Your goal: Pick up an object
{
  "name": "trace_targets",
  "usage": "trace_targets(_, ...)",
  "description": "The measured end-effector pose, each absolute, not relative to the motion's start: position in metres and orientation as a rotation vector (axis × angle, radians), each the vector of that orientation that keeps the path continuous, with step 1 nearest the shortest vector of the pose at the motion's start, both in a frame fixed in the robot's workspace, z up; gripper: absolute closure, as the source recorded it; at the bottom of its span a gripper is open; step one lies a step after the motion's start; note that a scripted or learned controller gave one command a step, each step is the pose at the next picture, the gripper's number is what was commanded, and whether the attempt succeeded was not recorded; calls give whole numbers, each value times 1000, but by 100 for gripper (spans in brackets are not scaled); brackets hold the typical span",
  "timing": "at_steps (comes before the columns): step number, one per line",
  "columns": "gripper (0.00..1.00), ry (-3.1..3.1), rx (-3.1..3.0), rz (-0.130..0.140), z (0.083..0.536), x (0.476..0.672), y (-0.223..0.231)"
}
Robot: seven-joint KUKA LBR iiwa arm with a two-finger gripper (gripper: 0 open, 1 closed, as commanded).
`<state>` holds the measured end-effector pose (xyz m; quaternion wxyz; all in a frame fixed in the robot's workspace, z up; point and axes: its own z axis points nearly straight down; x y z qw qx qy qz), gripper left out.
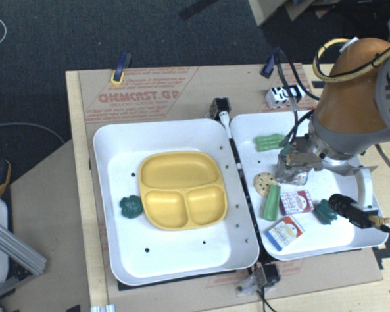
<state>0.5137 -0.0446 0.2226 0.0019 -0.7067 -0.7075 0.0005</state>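
Dark carpet floor (75, 34) around bench (85, 192)

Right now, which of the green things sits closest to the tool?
The long green piece lying just below the tool, beside the cookie. The other green ones lie farther off.

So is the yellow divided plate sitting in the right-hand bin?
No, the yellow divided plate lies in the left bin, beside a small dark green object.

The arm (356, 89) runs off the right edge. The gripper (293, 172) covers part of the right bin (246, 132); its fingers are too blurred to read.
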Motion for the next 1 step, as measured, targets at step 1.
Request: trace_targets(1, 100, -2219, -2223, 2, 219, 517, -62)
